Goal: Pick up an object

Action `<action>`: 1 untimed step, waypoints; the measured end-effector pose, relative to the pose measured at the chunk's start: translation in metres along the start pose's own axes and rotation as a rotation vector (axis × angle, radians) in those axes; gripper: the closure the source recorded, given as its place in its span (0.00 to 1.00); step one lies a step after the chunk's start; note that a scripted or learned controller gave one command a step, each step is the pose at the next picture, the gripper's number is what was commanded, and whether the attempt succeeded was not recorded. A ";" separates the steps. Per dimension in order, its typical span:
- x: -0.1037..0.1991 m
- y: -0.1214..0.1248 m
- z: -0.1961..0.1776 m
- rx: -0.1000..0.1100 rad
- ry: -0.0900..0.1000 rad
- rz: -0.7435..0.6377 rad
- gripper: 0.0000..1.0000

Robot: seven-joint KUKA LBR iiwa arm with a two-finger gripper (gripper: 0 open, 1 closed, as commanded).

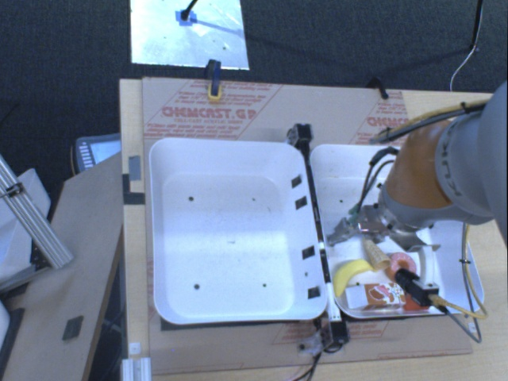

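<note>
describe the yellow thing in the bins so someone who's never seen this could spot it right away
Look at the right-hand white bin, under the arm, and go to its near left corner. The curved yellow banana-like piece lies there, beside a red-and-white packet; it is the plain yellow one.

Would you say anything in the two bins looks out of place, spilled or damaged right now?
Nothing stands out. The objects, among them a yellow banana-shaped piece and a red-and-white packet, lie crowded in the near corner of the right bin, under the arm's wrist.
</note>
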State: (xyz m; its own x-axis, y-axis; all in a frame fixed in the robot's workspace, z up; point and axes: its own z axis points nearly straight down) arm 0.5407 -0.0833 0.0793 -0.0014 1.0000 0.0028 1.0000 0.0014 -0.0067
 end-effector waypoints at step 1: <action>-0.051 -0.034 -0.005 -0.005 -0.003 0.005 0.00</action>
State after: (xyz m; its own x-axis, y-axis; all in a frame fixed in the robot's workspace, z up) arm 0.5065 -0.1348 0.0842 0.0039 1.0000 -0.0002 1.0000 -0.0039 -0.0018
